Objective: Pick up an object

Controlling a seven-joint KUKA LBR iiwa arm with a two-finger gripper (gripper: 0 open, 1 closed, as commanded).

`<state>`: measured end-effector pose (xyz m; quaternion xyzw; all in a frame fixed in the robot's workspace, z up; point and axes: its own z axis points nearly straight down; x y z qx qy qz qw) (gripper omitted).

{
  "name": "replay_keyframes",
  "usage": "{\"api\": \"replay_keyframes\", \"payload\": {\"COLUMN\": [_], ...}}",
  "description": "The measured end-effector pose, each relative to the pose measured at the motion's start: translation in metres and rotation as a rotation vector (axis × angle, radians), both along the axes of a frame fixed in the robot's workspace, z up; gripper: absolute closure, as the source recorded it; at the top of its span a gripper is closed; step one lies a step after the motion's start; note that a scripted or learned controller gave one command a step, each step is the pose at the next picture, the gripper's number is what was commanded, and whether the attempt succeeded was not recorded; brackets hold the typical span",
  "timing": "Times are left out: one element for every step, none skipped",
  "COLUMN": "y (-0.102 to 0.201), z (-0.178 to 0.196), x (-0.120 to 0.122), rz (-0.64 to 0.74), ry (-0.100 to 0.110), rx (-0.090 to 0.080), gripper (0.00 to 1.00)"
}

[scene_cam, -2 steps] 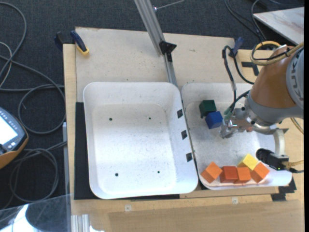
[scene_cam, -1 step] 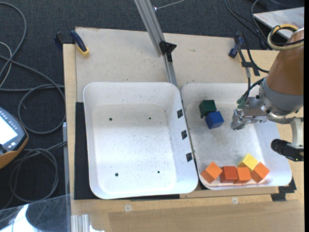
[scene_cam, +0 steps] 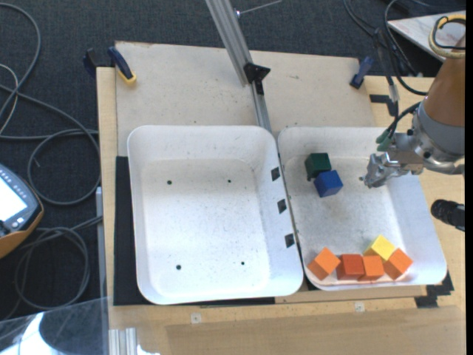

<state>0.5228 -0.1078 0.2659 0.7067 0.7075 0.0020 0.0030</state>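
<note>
Hovering tool over right bin, finger state unclear; blue cube just left, apart.

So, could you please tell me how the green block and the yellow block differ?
The green block is dark; the yellow block is bright. The green one lies mid-bin touching only the blue block; the yellow one sits at the near edge among orange blocks. Both are small cubes in the right bin.

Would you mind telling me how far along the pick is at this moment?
Nothing looks lifted: the blue cube, green cube and orange blocks all lie in the right bin. The gripper is over that bin, beside the blue cube. Grasping and lifting remain.
</note>
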Motion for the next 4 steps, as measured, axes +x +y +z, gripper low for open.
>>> {"api": "replay_keyframes", "payload": {"y": [0.056, 0.101, 0.152, 0.198], "z": [-0.015, -0.016, -0.011, -0.01], "x": [0.007, 0.022, 0.035, 0.037], "rz": [0.005, 0.005, 0.005, 0.005], "ry": [0.01, 0.006, 0.005, 0.006], "rx": [0.005, 0.003, 0.003, 0.003], "gripper": [1.0, 1.0, 1.0, 1.0]}}
